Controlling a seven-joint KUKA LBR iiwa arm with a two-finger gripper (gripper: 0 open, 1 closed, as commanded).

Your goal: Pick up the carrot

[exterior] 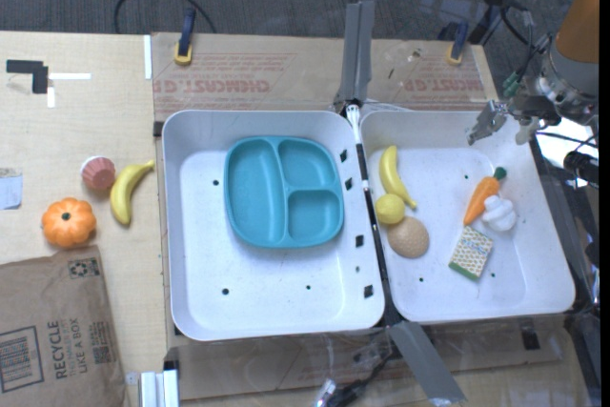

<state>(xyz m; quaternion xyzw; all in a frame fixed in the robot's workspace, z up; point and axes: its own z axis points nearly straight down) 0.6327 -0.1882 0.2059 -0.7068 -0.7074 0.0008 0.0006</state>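
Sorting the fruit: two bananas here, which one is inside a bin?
The banana in the right bin, lying beside the lemon. The other banana lies outside on the bench, by the small pumpkin.

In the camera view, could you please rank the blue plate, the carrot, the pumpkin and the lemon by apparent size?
1. Blue plate, by far the largest.
2. Pumpkin and carrot: too alike to rank; the pumpkin is rounder, the carrot longer and thinner.
3. Lemon, smallest.

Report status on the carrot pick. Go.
Gripper above right bin's back edge, holding nothing. Carrot lying in right bin, untouched. White item touching carrot's near side; green-patterned packet just below.
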